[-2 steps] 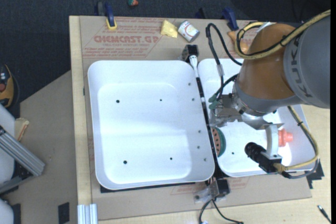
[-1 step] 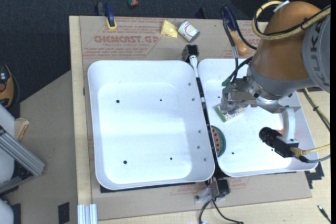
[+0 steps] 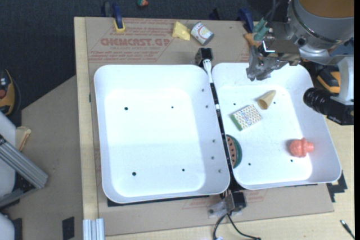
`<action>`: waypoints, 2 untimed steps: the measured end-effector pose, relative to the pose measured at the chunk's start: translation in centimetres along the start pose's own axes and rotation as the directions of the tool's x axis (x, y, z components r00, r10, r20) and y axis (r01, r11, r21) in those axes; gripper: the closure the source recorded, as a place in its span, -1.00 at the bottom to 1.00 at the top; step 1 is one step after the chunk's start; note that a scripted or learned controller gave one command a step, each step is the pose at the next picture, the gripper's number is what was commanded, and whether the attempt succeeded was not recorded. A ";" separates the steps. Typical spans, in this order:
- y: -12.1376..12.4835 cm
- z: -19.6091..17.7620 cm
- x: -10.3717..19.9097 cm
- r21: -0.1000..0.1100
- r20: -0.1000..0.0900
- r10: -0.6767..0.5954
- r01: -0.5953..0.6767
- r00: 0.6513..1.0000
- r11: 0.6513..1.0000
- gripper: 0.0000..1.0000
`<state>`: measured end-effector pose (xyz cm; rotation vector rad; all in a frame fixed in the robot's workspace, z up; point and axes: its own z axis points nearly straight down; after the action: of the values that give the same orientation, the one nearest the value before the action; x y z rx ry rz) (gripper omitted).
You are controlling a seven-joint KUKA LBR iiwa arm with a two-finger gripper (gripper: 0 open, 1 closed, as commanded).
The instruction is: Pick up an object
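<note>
Two white bins are sitting side by side on the bench [image 3: 146, 45], and all the loose things inside them are lying in the right bin [image 3: 323, 163]. The left bin [image 3: 107, 121] is showing just a few small dark dots on its floor. The arm [image 3: 329, 3] is reaching in from the right, its orange band topping the grey wrist, and the gripper [image 3: 257, 73] is hanging over the far left corner of the right bin. The fingers are dark and bunched together against the white rim; I cannot tell whether they are parted or pressed together, and nothing is showing between them.

A small tan cone [image 3: 266, 99] is lying just below the gripper, apart from it. Near it, toward the front, a patterned green and white block [image 3: 246, 117] is resting at a tilt. A pink lumpy toy [image 3: 301, 147] is sitting well apart from these, near the front right corner. A dark green round thing [image 3: 233, 152] is wedged against the bin's left wall, partly hidden by the rim.

Beyond the bins, on the cardboard, a yellow piece [image 3: 181, 31] and a small white box [image 3: 202, 33] are lying just beside each other.
</note>
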<state>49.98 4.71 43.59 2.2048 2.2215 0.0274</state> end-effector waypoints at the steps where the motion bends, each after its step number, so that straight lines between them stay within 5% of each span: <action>1: -2.2 -7.0 -14.0 0.009 0.010 0.023 -0.023 1.000 1.000 1.00; 2: -2.1 -0.4 -3.9 0.028 0.002 -0.003 0.003 1.000 1.000 1.00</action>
<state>47.91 0.77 43.89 2.2145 2.2378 -0.0059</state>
